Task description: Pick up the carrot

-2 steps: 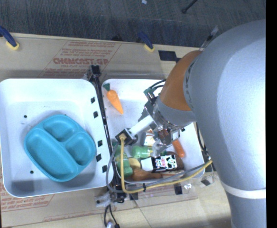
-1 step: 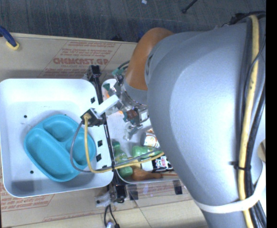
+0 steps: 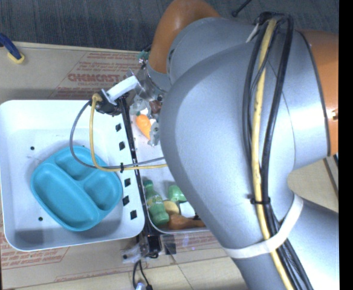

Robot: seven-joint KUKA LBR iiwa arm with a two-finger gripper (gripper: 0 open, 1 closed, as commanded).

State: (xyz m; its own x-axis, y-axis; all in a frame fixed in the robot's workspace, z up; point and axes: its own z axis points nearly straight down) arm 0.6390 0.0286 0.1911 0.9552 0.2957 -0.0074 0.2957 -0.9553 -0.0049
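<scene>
Reaching in from the right, the arm (image 3: 237,132) bends over the right bin (image 3: 155,222); gripper (image 3: 145,116) grasps one carrot (image 3: 143,124). One blue tray (image 3: 74,189) lies in the left bin (image 3: 19,119).

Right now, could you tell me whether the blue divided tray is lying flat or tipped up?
Tipped: the blue tray sits in the left bin at a slant, compartments facing up.

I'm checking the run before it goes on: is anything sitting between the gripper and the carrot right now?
Nothing visible does. The carrot sits right at the gripper, over the right bin near the divider. The green toys lie nearer the camera, out of the path. The big grey arm hides much of that bin, so contact is unclear.
</scene>
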